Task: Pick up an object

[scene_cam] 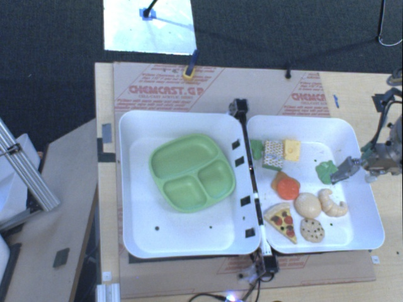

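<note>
My gripper [341,171] reaches in from the right edge and hangs over the right bin [362,231], just right of a small green toy [325,170] and close to touching it. Nothing shows held in it. Also in this bin lie a red tomato [287,186], a beige bun [307,205], a pale croissant [332,204], a pizza slice [281,220], a cookie [312,230], a yellow cheese block [291,150], a checkered cube [273,151] and a green piece [257,148].
The left bin [138,231] holds a green divided plate [191,172]. A black divider with clips [249,181] runs between the bins. A metal frame [25,175] stands at the far left, off the bench.
</note>
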You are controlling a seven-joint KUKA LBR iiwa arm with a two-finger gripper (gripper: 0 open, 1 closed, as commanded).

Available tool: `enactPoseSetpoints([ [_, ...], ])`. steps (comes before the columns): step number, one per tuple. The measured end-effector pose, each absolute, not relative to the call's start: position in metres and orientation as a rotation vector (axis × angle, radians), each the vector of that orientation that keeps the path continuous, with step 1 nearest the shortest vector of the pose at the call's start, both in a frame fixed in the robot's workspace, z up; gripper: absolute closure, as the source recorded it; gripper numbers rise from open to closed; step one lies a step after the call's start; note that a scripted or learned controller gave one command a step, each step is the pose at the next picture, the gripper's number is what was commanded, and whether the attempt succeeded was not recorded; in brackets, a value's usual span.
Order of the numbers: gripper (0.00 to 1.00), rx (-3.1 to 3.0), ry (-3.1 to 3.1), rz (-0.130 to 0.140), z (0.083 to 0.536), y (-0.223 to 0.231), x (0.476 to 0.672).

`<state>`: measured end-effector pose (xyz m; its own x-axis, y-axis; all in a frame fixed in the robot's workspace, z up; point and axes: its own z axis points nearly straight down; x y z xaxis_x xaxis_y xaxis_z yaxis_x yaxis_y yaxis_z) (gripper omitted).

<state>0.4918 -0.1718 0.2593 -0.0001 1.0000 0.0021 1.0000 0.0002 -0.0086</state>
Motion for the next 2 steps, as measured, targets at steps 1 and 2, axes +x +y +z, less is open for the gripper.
enactPoseSetpoints([
  [1,0.00,-2.219,-2.226,-0.001,0.264,-0.172,0.494],
  [2,0.00,-2.219,-2.223,0.000,0.222,-0.168,0.492],
])
